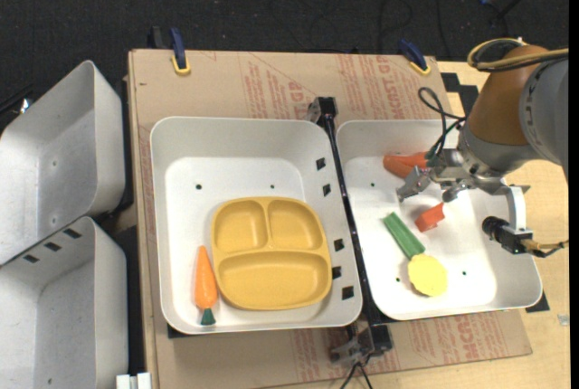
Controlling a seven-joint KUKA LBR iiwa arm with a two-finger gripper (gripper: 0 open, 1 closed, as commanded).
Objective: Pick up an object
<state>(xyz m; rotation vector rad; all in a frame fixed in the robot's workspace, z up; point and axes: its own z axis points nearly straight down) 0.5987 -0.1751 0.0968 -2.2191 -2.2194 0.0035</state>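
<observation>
Fingers [432, 189] spread open | above small orange-red block [431, 217] | right bin [516, 292]

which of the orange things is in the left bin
The toy carrot, lying beside the yellow divided plate. The other two orange pieces lie in the right bin near the gripper.

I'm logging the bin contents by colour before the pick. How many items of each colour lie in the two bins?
Yellow: 2, the divided tray and the round yellow piece
Orange or red-orange: 3, the carrot, the orange piece and the small red-orange piece
Green: 1, the green stick
Total: 6
</observation>
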